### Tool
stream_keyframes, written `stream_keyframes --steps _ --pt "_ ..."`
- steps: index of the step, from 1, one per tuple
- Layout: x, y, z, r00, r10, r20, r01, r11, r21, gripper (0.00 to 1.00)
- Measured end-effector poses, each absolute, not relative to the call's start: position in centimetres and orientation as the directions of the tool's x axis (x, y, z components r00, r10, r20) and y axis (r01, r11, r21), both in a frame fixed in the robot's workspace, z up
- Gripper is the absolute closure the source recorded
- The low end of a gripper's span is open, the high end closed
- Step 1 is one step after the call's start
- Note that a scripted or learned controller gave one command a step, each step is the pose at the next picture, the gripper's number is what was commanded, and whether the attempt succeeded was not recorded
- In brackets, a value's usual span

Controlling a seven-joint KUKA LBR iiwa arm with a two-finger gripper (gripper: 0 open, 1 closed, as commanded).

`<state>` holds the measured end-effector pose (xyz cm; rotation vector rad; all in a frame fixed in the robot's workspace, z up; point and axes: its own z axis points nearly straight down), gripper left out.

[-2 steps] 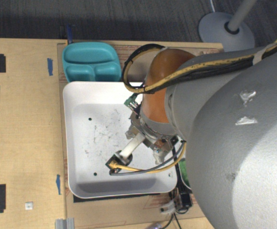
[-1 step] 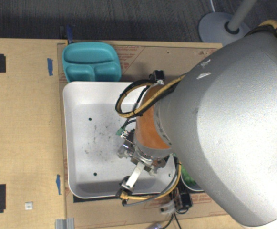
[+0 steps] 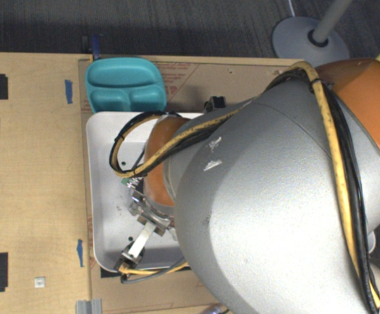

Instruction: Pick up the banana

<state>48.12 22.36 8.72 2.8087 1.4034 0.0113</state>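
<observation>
My grey arm with its orange wrist band (image 3: 158,150) reaches from the right and covers most of the white bin (image 3: 104,175). The gripper (image 3: 136,198) is low over the bin's left half, near the bare white floor. The arm's bulk hides most of the bin's contents. A yellow cable (image 3: 121,142) loops over the bin's upper left part.
A teal moulded tray (image 3: 125,84) rests on the brown bench just behind the bin's far edge. Flat cardboard (image 3: 33,175) with blue tape marks and black markings spreads to the left. A grey round stand base (image 3: 307,39) sits on the floor at the top right.
</observation>
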Motion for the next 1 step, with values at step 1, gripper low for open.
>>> stream_keyframes --steps 1 --pt "47.85 22.46 13.18 0.825 0.566 -0.002 0.566 -0.825 -0.001 0.00"
